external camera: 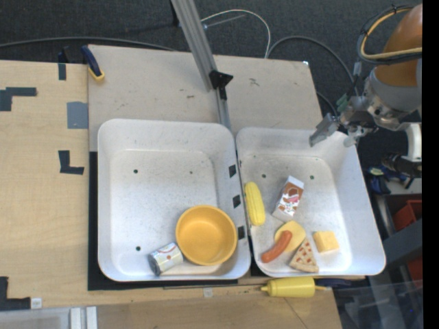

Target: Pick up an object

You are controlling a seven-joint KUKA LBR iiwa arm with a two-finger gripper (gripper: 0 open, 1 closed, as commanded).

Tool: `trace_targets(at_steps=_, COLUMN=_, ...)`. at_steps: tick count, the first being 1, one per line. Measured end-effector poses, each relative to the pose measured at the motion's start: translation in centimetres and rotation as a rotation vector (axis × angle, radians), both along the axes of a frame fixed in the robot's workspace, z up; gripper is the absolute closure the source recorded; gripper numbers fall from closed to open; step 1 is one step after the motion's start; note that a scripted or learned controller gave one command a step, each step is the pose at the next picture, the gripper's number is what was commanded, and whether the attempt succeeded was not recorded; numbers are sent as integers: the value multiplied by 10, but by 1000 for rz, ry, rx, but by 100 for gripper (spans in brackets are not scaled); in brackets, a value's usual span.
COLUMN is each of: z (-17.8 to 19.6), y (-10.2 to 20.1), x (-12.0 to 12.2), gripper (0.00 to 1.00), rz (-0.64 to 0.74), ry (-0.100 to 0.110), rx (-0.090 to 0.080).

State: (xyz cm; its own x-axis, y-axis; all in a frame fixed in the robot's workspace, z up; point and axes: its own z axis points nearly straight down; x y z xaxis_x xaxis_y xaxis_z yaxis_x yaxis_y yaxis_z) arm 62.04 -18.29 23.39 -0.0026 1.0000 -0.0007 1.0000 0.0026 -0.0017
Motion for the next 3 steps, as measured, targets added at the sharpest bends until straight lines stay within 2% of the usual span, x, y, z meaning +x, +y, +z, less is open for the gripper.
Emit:
trace_targets(at_steps=1, z=0, y=0, x=0, gripper=0, rz=0, ry=0, rx=-1)
trace_targets(at_steps=2, z=-46, y=4, x=5, gripper=0, rz=1, ry=4, rx=0)
trace_targets(at_steps=3, z=-111, y=5, x=7, gripper=0, rz=0, ry=7, rx=1)
